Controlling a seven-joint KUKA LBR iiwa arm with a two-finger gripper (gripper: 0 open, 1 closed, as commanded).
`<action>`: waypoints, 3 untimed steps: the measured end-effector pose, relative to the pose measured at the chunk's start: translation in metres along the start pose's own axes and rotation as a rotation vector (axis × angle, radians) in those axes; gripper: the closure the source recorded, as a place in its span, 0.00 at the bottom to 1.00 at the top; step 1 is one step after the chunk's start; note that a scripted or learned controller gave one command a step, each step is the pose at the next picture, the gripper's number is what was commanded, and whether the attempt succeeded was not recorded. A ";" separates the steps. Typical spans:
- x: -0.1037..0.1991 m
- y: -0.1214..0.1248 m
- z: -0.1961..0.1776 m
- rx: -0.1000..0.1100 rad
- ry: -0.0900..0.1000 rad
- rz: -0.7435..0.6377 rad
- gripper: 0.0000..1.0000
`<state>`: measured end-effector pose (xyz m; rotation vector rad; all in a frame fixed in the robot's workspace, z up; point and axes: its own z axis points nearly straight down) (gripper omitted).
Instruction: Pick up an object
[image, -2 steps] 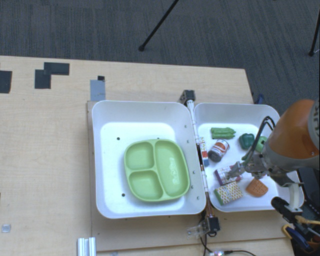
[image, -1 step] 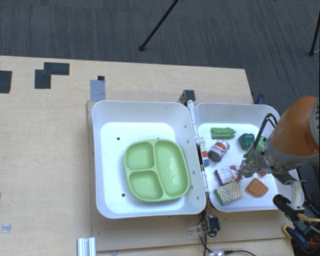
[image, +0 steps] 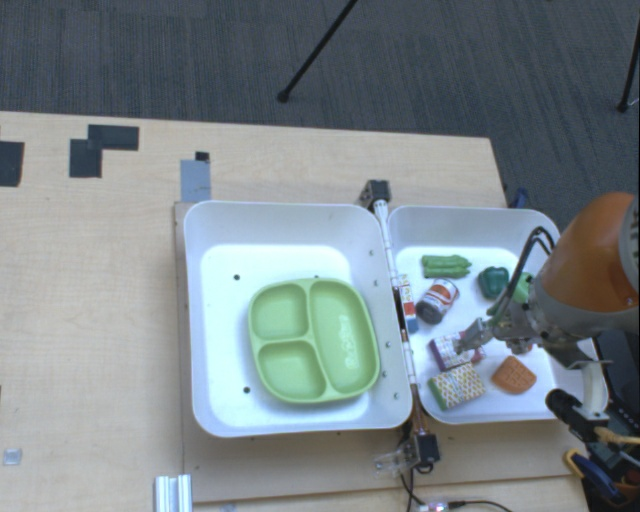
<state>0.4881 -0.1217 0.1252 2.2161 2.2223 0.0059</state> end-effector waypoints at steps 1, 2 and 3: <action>0.001 0.001 -0.010 -0.003 0.000 -0.001 1.00; 0.001 0.001 -0.010 -0.003 0.000 -0.002 0.00; 0.037 0.000 0.039 -0.002 -0.002 0.001 0.00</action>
